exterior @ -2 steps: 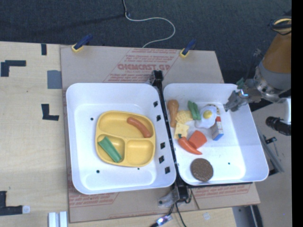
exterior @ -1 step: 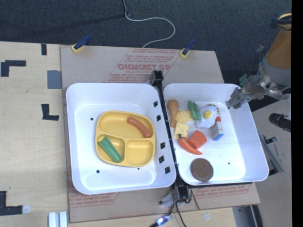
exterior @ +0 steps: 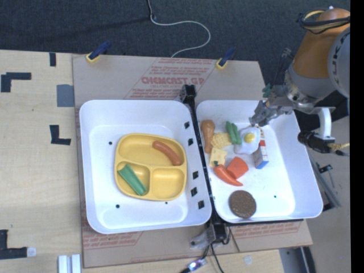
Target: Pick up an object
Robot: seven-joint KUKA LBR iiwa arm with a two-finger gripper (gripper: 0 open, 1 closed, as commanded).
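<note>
On the left half of the desk, the left bin holds a yellow divided plate with a sausage in its far compartment and a green vegetable in the near-left one. These lie well apart from the arm and do not look like the present target.

The cardboard sheet under both bins carries red print near its far edge. It seems to read "CHEMCAST", though it is upside down and faint, so I would not swear to it. Smaller red lettering on the near edge is too small to read.

The right bin holds a cluster toward its left wall: a tan bread-like piece, a green pepper, a yellow cheese-like block, a red pepper, a white egg-like item and a small blue-and-red carton. A brown round cookie sits alone toward the near edge.

The end effector hangs at the far side of this bin, just beside the egg-like item, with nothing visibly between its fingers; whether they stand wide or narrow I cannot tell. I judge this to be the approach step. The next move calls for a descent onto one piece of the cluster, probably the egg or the carton, cleanly enough not to snag its neighbours.
</note>
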